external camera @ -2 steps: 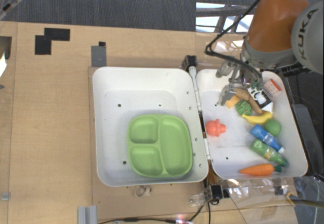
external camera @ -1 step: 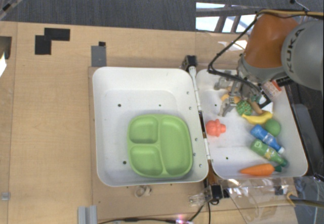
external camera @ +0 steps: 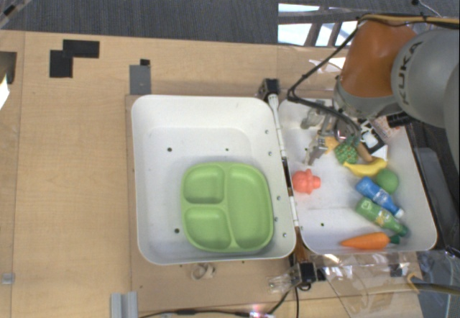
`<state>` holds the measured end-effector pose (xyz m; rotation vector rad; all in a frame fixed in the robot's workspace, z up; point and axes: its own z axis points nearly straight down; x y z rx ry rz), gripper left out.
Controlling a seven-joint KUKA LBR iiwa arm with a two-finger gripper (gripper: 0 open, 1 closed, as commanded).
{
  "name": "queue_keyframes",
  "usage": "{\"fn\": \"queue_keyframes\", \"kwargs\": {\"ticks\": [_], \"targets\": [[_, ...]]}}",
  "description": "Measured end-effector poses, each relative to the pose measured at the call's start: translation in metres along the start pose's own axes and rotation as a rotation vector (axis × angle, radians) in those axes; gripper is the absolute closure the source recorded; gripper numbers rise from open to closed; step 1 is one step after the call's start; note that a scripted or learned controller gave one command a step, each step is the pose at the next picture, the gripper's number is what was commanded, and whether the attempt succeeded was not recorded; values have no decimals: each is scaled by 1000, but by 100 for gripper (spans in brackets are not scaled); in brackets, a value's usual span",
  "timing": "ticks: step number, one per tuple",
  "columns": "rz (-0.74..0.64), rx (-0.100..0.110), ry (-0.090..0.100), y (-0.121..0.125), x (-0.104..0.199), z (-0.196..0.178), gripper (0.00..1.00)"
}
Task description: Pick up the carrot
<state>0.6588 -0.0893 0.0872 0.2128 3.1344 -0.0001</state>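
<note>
Gripper [external camera: 317, 145], fingers spread and empty, hangs at the right bin's [external camera: 313, 217] far edge; I fear snagging toys before the near-edge carrot [external camera: 364, 241].

Grey arm [external camera: 431, 75], orange wrist band [external camera: 374, 57], black cables.

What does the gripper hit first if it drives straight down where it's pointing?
Probably bare floor of the right white bin: the gripper points down beside the pink toy, far from the orange carrot. Depth unclear.

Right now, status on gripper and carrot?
Gripper over right bin's far end, nothing held. Orange carrot flat at near wall, untouched. Green bottle lies just beyond it.
</note>
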Motion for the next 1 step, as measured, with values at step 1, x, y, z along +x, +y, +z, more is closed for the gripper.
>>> {"fn": "queue_keyframes", "kwargs": {"ticks": [1], "targets": [[-234, 0, -13, -6, -1, -2, 0]]}}
